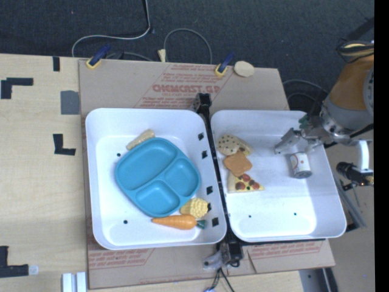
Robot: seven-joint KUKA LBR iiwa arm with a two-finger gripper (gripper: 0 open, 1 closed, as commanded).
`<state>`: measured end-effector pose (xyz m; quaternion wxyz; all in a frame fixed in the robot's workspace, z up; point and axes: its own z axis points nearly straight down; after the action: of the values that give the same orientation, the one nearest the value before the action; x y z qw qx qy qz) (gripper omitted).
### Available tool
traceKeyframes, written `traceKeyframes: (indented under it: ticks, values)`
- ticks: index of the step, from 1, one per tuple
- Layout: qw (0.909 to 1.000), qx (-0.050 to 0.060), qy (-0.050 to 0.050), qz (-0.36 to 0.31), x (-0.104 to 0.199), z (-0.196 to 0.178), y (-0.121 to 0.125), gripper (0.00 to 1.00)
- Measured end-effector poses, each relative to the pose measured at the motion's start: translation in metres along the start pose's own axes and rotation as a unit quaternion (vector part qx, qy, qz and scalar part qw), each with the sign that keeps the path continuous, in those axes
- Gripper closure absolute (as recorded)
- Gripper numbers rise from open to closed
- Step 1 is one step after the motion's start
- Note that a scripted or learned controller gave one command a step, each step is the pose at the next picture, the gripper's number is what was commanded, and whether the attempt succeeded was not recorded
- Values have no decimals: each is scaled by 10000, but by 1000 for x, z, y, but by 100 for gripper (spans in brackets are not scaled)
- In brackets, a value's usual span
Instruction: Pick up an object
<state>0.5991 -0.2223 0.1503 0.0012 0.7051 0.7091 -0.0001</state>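
Tool hangs over the right bin — grip state I cannot tell. Best target: the toast off to its left — descend squarely.

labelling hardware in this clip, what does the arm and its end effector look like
The arm comes in from the view's right: a rounded grey body with a broad orange band above the wrist. Below the band, the wrist narrows to a grey metal end effector with slim silvery fingers and a short pale cylindrical part beside them. A white-and-black fitting sits off its right side. No markings are readable.
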Motion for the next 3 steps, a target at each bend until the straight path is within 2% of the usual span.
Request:
traceKeyframes:
  ticks: [1,2,3]
  values:
    - [9999,-143,-78,21,-6,33,-15,0]
    - [10000,-19,-5,5,-1,65,51,0]
    - [10000,-17,-10,3,66,63,32,0]
